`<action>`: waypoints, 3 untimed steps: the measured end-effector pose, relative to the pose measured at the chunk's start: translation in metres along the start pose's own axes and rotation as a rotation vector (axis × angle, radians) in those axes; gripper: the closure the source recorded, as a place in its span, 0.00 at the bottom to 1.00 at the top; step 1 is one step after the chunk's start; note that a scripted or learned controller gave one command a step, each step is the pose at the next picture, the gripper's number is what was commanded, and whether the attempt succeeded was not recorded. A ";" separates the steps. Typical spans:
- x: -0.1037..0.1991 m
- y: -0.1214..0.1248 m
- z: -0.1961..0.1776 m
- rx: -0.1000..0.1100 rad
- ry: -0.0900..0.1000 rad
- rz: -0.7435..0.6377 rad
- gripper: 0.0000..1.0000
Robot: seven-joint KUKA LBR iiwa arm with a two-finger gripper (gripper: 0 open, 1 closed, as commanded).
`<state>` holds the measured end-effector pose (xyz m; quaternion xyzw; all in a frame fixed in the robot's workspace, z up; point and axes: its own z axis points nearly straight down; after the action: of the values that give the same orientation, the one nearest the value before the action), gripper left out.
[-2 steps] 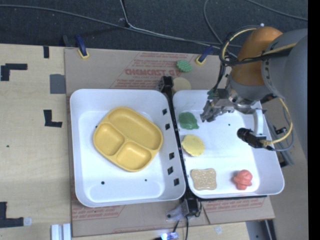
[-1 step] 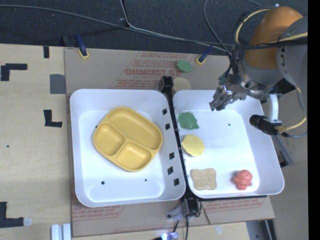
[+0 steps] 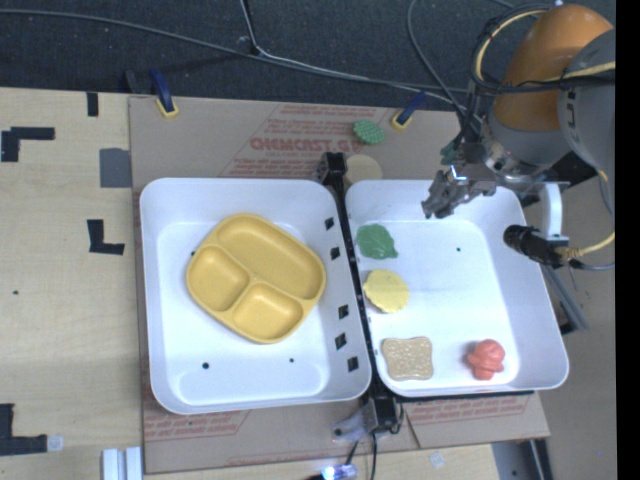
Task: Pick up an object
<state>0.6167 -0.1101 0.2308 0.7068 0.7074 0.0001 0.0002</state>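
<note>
At the near edge of the right-hand shallow white bin [image 3: 520, 268] lie two small things side by side: a flat, tan, bread-like square piece with a speckled face [image 3: 407, 358] and, to its right and apart from it, a rounded red lumpy object [image 3: 485, 358] close to the bin's near right corner. Further back along the bin's left wall sits a yellow, roughly round, wavy-edged flat piece [image 3: 385, 291], and just behind that a green, leaf-shaped flat piece [image 3: 376, 241]; the two nearly touch. All four rest on the bin floor, none lifted.

The left-hand shallow white bin [image 3: 165, 298] holds a yellow plastic plate divided into three compartments [image 3: 256, 277], lying turned at a slant near the middle.

The grey arm with the orange band [image 3: 545, 68] reaches in from the right, and its dark two-finger gripper [image 3: 440, 200] hangs over the far edge of the right-hand bin, well apart from the green piece and the others. Nothing shows between its fingers; how far they are spread cannot be told.

Behind the bins, on the brown cardboard sheet [image 3: 250, 138], sits a small green textured object [image 3: 368, 130].
</note>
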 end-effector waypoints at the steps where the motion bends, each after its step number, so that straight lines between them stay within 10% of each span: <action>1: 0.042 -0.012 -0.001 0.002 0.001 -0.004 1.00; 3: 0.132 -0.054 0.008 0.003 0.001 -0.005 1.00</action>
<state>0.5629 0.0220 0.2226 0.7052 0.7090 -0.0006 -0.0015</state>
